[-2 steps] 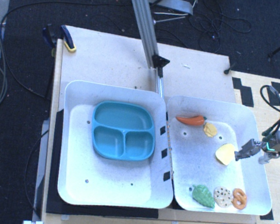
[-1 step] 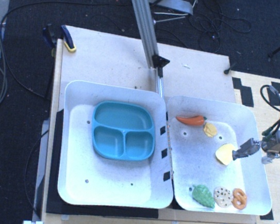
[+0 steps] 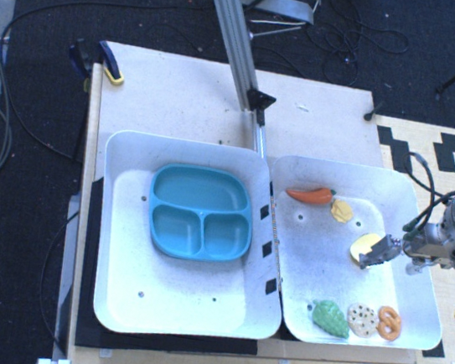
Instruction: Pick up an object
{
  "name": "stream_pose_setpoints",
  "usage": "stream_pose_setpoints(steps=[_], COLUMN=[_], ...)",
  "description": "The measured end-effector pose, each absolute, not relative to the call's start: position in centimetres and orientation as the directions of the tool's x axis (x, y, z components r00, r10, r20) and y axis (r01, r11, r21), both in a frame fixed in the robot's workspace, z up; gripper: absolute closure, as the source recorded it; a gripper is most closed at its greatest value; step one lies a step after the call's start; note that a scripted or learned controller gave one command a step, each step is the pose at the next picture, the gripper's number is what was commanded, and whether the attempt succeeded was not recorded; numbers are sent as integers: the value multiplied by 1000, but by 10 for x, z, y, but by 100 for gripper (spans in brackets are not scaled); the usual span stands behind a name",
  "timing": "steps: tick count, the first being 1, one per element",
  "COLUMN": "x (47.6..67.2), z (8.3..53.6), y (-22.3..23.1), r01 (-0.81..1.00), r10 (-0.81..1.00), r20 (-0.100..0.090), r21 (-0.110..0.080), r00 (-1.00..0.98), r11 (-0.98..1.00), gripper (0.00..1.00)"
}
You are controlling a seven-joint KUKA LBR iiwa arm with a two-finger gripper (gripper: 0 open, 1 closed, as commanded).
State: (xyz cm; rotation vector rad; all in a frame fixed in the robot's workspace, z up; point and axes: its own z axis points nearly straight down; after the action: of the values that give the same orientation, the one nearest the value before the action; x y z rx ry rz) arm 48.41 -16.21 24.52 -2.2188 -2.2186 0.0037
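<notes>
Pincer [image 3: 371, 255] of the grey arm hangs low in the right white bin [image 3: 321, 178], its dark tips touching the pale yellow rounded toy [image 3: 364, 245] just leftward; whether it grips cannot be told.

Two white bins sit side by side — the left bin [image 3: 110, 287] holds a blue divided tray [image 3: 201, 214]. In the right bin [image 3: 318, 258] lie a carrot [image 3: 310, 195], a green leaf [image 3: 331, 317], a pretzel [image 3: 389, 322] — the gripper [image 3: 376, 252] hovers at a yellow piece [image 3: 363, 245].
</notes>
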Motion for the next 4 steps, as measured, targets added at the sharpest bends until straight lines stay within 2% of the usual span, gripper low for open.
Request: stream_pose_setpoints(steps=[2, 3, 4], x=[486, 487, 488], z=[157, 169, 211], y=[-154, -155, -154], r01=[1000, 1000, 1000], r10=[1000, 1000, 1000], r20=[2, 0, -2], r21=[-5, -1, 4], r00=[0, 2, -2], r11=[0, -2, 2], gripper=[0, 100, 100])
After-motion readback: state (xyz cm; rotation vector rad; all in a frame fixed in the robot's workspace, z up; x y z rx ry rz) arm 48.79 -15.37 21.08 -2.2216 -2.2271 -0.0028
